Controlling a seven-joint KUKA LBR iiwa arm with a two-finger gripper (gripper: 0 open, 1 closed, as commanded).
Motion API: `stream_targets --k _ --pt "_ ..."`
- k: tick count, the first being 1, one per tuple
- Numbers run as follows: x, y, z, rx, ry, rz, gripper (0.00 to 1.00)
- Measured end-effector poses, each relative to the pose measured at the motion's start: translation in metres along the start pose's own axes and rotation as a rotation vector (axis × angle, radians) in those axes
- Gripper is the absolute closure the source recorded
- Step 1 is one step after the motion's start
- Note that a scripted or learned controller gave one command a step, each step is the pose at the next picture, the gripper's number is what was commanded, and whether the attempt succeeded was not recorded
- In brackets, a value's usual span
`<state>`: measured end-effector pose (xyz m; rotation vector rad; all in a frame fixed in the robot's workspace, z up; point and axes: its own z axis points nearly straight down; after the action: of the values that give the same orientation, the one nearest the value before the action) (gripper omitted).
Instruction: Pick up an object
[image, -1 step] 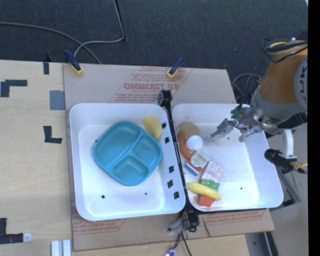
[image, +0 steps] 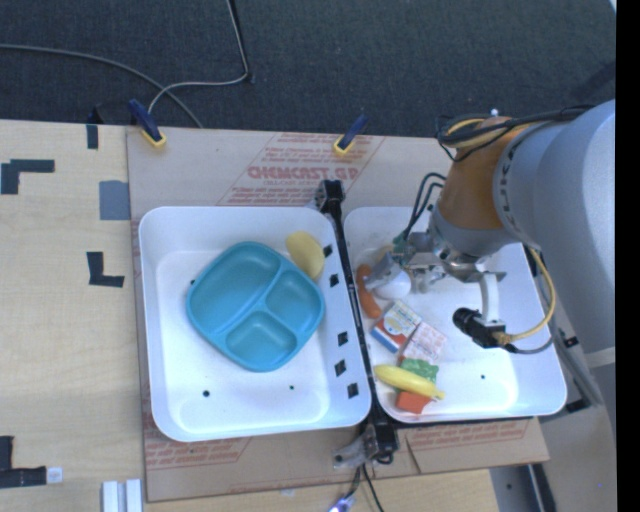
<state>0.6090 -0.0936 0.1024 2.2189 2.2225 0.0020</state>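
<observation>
**Grasp assessment: right bin items**

We see the pincer (image: 415, 268) low over the right bin (image: 520, 385), beside an orange piece (image: 372, 272); we cannot tell its opening. Nearer lie a card packet (image: 410, 333) and a yellow banana-like toy (image: 407, 378). We judge these light, the toy smooth; grip it across its middle.

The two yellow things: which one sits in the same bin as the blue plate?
The rounded yellow lump, touching the blue plate. The long yellow one lies in the other bin.

Robot lab; clamped cardboard (image: 290, 170), taped bench (image: 60, 230)
</observation>
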Motion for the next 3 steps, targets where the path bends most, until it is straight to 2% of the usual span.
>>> stream_targets --k 1,2,3 --pt "-0.032 0.055 -0.024 0.001 -0.002 0.0 0.0" --pt "-0.011 0.051 0.017 0.001 -0.002 0.0 0.0" --pt "-0.012 0.054 0.003 -0.007 -0.006 -0.001 1.0"
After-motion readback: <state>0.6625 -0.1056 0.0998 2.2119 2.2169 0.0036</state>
